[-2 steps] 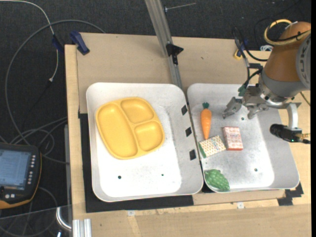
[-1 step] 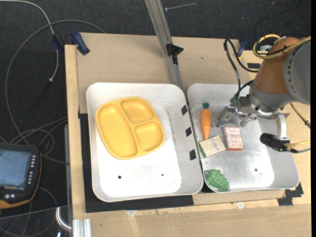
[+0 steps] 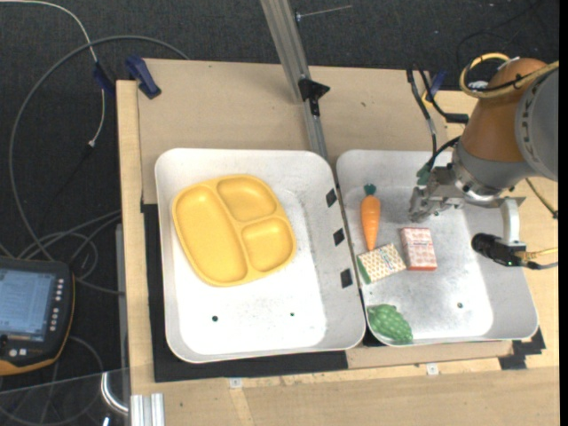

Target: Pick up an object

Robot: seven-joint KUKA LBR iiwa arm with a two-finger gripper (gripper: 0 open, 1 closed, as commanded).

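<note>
Left bin (image 3: 177, 327): on the table (image 3: 222, 96) — holds the plate (image 3: 233, 229) in its rear-left part.
Right bin (image 3: 506, 300): just beside the left bin.
Carrot (image 3: 370, 220): right bin, rear-left.
Box (image 3: 418, 248): right of the carrot, near.
Packet (image 3: 382, 262): in front of the carrot, touching the box.
Leaf (image 3: 390, 323): front edge — well in front of the packet.
Gripper (image 3: 426, 204): just behind the box.
</note>
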